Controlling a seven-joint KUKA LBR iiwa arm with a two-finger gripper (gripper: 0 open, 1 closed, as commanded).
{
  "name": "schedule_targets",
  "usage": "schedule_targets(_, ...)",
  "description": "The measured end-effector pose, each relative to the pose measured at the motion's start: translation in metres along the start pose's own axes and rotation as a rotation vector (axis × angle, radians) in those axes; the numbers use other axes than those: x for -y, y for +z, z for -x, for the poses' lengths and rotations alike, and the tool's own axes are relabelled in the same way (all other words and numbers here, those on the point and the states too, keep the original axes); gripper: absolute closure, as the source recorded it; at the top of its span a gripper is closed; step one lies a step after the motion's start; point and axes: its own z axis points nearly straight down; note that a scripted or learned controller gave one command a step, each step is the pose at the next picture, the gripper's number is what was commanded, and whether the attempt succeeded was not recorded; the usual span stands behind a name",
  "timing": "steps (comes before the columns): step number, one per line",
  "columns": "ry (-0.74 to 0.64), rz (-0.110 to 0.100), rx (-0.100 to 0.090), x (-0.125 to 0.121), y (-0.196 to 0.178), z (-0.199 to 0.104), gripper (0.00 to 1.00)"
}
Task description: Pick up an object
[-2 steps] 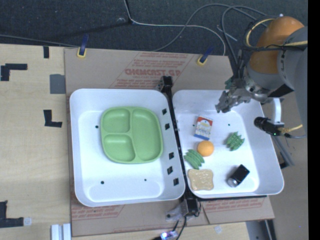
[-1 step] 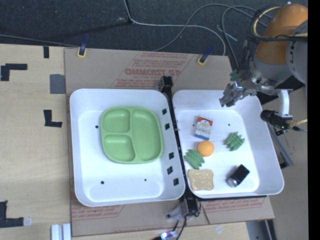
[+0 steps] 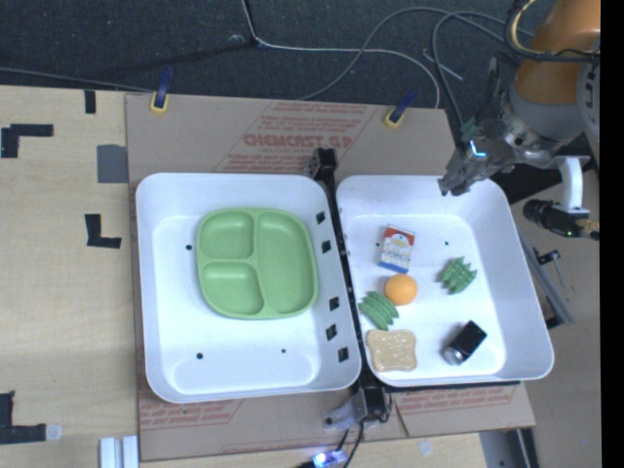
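The claw (image 3: 456,184) is seen at the upper right of the frame, hanging over the far rim of the right bin (image 3: 522,261), near its top right corner. Whether it is released or clenched cannot be told at this size, and nothing is seen held in it. It appears to be poised at the bin's edge so that a descent can be made onto one of the things lying inside.

The things that could be picked are gathered in the right bin. A small carton (image 3: 396,249) with red and blue print lies nearest the claw, toward the bin's middle. Below it an orange ball (image 3: 401,290) is found, with a green leafy piece (image 3: 378,309) touching it at its lower left. A slice of toast (image 3: 392,350) lies at the bottom of the bin, a black block (image 3: 465,342) to its right, and a second green piece (image 3: 456,275) apart near the right wall.

The carton and the green piece by the right wall are judged the easiest targets, since each lies clear of the others; the ball is crowded by its neighbour.

In the left bin (image 3: 156,291) a green divided plate (image 3: 257,263) is set. Cables (image 3: 390,27) trail across the dark area at the top, well away from the bins, and yellow clamps (image 3: 396,115) hold the cardboard on the tabletop (image 3: 58,291).
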Motion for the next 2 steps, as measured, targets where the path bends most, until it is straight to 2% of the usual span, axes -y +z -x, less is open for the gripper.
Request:
schedule_targets(1,-0.002,-0.003,0.0,-0.008,-0.003,-0.05,1.0)
schedule_targets(2,-0.002,-0.005,0.0,-0.004,0.013,-0.097,1.0)
